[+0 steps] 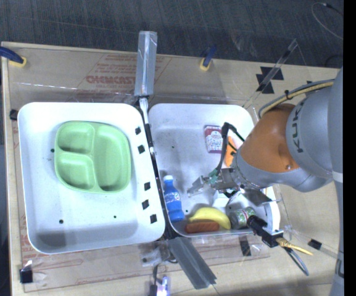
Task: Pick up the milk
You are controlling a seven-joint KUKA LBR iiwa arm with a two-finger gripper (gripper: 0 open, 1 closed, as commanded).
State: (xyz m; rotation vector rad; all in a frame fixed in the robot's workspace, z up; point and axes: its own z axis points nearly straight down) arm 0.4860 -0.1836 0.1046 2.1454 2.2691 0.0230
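Observation:
The milk is a small red and white carton lying flat in the upper middle of the right bin. My gripper hangs low over the bin's middle, below the carton and a short way apart from it. The orange wrist band and grey arm reach in from the right and hide the bin's right side. Nothing shows in the gripper's grasp.
An orange item lies just right of the milk. Along the right bin's front edge are a blue bottle, a banana, a sausage and a can. The left bin holds a green divided plate.

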